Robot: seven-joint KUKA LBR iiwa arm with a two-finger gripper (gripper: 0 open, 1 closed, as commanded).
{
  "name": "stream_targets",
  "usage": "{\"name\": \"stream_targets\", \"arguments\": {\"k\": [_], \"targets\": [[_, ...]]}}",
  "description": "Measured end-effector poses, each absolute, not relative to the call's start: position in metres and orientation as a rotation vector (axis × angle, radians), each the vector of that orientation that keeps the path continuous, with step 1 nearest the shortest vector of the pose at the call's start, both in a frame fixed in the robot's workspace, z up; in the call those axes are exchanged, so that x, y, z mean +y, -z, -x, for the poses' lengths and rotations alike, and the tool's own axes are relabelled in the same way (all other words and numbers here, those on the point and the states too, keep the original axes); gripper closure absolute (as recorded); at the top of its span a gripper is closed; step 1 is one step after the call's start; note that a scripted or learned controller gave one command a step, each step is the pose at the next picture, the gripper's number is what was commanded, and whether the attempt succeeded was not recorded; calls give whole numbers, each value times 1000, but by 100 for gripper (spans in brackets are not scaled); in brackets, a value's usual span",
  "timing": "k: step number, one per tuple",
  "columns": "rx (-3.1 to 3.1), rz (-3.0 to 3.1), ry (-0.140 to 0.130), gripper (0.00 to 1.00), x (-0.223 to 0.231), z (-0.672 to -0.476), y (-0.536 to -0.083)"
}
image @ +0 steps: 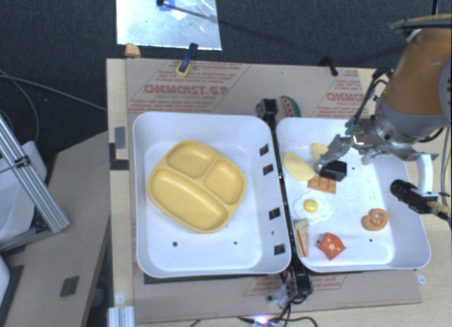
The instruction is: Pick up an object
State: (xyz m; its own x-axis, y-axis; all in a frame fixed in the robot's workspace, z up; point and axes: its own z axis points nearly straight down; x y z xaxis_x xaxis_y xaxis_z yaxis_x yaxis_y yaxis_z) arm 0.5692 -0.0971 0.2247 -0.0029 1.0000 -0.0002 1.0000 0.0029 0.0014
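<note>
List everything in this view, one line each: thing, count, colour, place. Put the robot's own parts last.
Bins: two, white, side by side on the bench.
Divided plate: one, yellow, in the left bin.
Fried egg: one, white with yellow yolk, middle of the right bin.
Waffle piece: one, orange-brown, just above the egg.
Oval piece: one, pale yellow, upper left of the right bin.
Doughnut: one, orange-brown, right side of the right bin.
Red piece: one, red, near edge of the right bin.
Strip: one, tan and reddish, by the divider.
Foil sheet: one, silver, on the floor beyond the bench.
Arm: one, grey and orange, from the right.
Gripper: one, dark, over the right bin's upper part.
</note>
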Motion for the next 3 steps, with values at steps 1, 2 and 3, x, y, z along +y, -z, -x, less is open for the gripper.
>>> {"name": "stream_targets", "arguments": {"k": [1, 2, 3], "targets": [[2224, -2224, 6, 0, -112, -574, -78], [2221, -2218, -4, 100, -111, -576, -96], [2215, -2216, -9, 100, -88, -520, -87]]}}
